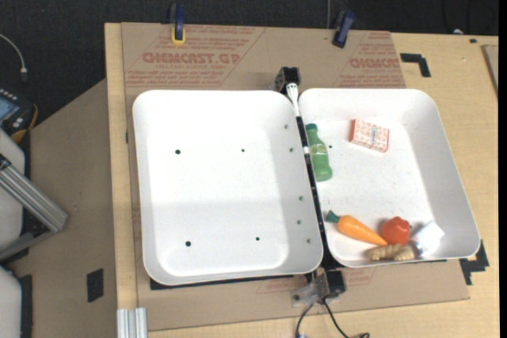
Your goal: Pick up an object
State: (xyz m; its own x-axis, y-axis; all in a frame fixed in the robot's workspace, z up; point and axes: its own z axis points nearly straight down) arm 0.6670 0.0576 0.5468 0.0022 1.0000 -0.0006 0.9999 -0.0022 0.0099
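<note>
We see two shallow white bins side by side on a brown bench top [238,51], the left bin [158,249] and the right bin [451,170], their inner rims touching along the middle.

All the loose objects lie in the right bin. A green bottle [318,153] lies along its left wall, roughly halfway down, cap end toward the far edge. A small pink-and-white patterned packet [370,136] lies flat in the far half, near the middle of that bin, well apart from the bottle. Along the near edge sit four things close together: an orange carrot [356,229] with its green end pointing toward the left wall, a red tomato-like ball [397,229] just beside the carrot's tip, a tan knobbly root [391,252] lying just in front of both, and a small white piece [428,237] in the near right corner, just beside the red ball.

Two blue clamps [177,21] grip the far edge of the bench top, one toward the left and one near the middle.

We cannot tell how the gripper stands, so we say nothing of its state
</note>
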